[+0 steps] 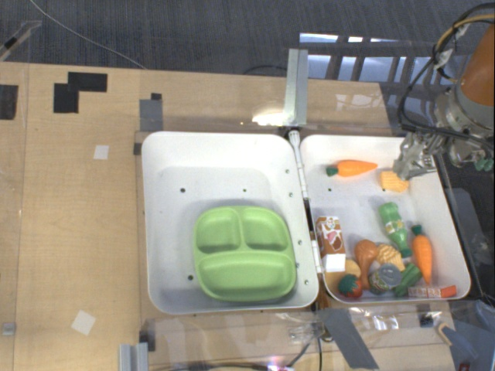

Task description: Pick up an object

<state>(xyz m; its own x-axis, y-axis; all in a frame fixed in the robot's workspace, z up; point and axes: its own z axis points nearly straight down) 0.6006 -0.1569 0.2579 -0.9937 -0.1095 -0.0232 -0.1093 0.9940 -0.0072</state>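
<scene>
Hovering over the right bin (445, 207), the claw (410, 163) hangs just above a yellow cheese wedge (394, 181) beside a toy carrot (354, 168), its grip state impossible to tell.

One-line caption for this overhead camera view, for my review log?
Gripper hovers beside a yellow cheese wedge in the toy-food-filled right bin; a green divided plate sits in the left bin.

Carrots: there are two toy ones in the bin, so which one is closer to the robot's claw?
The carrot lying sideways at the far end of the right bin, next to the yellow cheese wedge. The gripper is just beside it. The other carrot sits in the pile nearer the camera.
</scene>
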